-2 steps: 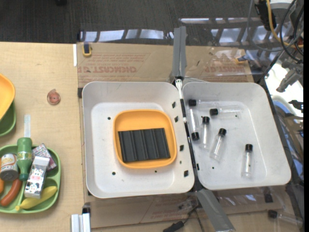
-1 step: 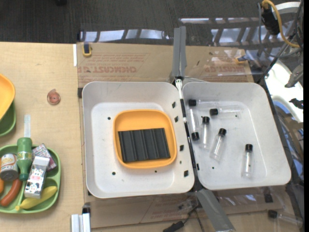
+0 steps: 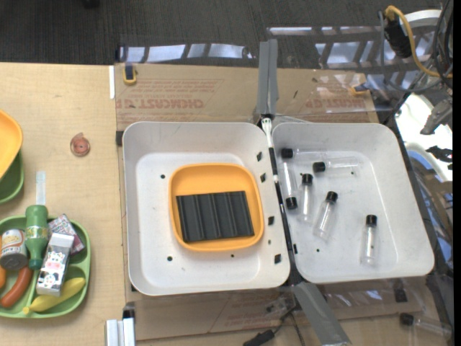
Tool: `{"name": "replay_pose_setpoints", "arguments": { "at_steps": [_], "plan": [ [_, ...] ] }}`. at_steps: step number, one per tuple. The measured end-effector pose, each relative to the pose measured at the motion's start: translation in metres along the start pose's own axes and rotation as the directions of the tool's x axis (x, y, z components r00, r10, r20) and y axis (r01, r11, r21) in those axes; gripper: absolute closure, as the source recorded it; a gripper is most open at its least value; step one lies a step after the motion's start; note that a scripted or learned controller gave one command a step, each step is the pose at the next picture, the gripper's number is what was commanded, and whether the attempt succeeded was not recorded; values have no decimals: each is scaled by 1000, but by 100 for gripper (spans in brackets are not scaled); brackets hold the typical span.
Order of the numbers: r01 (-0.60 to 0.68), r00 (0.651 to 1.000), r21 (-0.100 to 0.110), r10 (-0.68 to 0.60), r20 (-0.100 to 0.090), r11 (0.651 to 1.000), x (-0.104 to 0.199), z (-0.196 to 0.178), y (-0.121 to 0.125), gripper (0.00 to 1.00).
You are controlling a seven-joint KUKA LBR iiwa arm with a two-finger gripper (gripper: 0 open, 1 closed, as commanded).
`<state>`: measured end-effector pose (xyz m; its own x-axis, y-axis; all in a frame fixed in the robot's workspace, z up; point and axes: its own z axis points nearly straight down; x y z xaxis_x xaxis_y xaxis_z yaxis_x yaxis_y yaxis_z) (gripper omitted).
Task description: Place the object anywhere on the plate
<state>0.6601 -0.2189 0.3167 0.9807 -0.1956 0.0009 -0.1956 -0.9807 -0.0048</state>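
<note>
An orange-yellow plate (image 3: 216, 174) lies in the middle of the left white bin (image 3: 144, 193). A black ribbed rectangular block (image 3: 216, 216) rests flat on the plate, well inside its rim. In the right white bin (image 3: 407, 193) lie several clear vials with black caps, among them one near the middle (image 3: 326, 213), one toward the right (image 3: 369, 238) and one at the back (image 3: 336, 167).
A green tray (image 3: 75, 294) with toy food and a small bottle sits on the wooden table at the left, near an orange bowl (image 3: 7, 146). Cardboard (image 3: 194, 96) lies behind the bins. A metal frame with cables (image 3: 403, 34) stands at the back right.
</note>
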Motion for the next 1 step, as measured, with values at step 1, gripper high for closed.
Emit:
{"name": "replay_pose_setpoints", "arguments": {
  "at_steps": [1],
  "plan": [
    [0, 1000, 0, 0, 0, 1000, 0, 11, 0, 0]
  ]
}}
